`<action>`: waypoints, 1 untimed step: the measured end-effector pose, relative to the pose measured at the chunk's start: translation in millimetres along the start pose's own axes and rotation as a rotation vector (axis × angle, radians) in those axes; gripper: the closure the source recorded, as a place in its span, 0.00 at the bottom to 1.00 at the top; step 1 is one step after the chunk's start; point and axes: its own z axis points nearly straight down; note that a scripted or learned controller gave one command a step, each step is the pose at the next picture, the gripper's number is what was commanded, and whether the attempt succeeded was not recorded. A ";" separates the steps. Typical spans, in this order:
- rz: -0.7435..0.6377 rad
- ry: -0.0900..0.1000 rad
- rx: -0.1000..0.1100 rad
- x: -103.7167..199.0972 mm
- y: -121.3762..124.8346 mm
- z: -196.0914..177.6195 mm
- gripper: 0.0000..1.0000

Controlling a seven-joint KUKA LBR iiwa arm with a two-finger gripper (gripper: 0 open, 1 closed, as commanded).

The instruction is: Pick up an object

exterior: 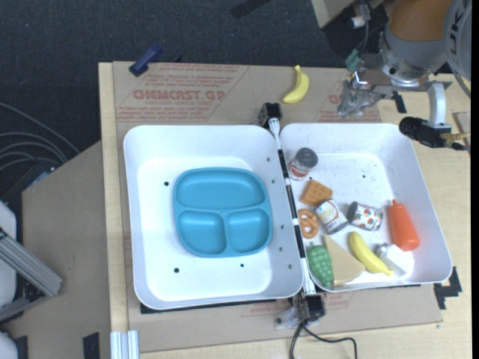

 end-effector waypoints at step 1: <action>0.002 -0.001 -0.002 -15.3 0.0 -0.5 1.00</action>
